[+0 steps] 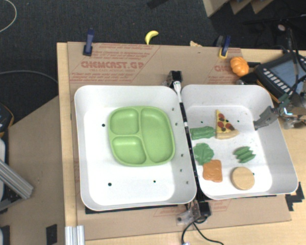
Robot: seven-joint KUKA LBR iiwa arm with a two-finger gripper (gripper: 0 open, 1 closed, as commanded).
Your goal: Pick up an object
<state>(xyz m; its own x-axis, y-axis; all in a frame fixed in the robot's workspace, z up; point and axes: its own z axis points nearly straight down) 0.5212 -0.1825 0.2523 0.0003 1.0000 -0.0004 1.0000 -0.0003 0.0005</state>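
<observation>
The right bin (284, 163) holds several toy foods: a pizza slice (224, 125), a long green piece (201, 132), a leafy green piece (202, 152), a small green pod (244, 154), an orange nugget (212, 170) and a round tan biscuit (242, 178). My gripper (265, 119) reaches in over the bin's right wall, at its upper right. It is to the right of the pizza slice and apart from it. None of the foods is touching the gripper.
The left bin (86, 137) holds a green divided plate (141, 136). On the bench behind the bins lie an orange toy fruit (239, 66) and a yellow banana (151, 35). Blue clamps (88, 42) grip the back edge. A dark device (280, 75) sits at right.
</observation>
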